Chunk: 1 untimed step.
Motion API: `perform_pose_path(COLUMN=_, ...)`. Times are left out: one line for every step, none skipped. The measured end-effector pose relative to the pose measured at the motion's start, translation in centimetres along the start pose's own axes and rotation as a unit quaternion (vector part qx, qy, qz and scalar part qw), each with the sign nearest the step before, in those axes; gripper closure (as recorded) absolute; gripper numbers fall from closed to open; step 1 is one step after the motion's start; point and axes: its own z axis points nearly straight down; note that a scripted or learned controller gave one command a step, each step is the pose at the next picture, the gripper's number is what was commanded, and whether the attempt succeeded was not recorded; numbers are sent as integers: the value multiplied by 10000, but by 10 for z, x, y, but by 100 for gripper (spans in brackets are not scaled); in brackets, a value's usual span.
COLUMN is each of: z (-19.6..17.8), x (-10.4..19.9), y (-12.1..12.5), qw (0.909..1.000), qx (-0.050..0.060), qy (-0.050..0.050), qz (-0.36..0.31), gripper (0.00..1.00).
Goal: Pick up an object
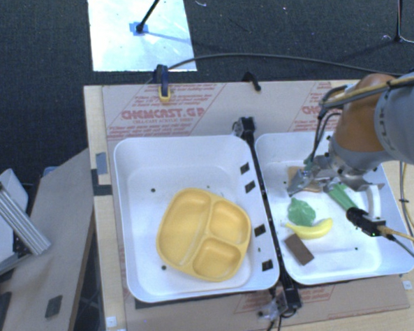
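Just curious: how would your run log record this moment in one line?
end effector: over right bin | banana: lying in bin | yellow tray: left bin

The robot's rounded grey metal arm (pixel 403 118) carries a broad glossy orange band (pixel 358 120) above the wrist. Thin dark cables (pixel 321 123) loop along the outside of the band down to the wrist. Below sits a small silvery-grey metal claw (pixel 307 179), angular in shape, with dark fittings on its body.
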Motion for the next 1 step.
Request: perform_pose_path(z=-14, x=0, y=2, qw=10000, qx=-30, qy=-6, qz=-7, gripper=100)
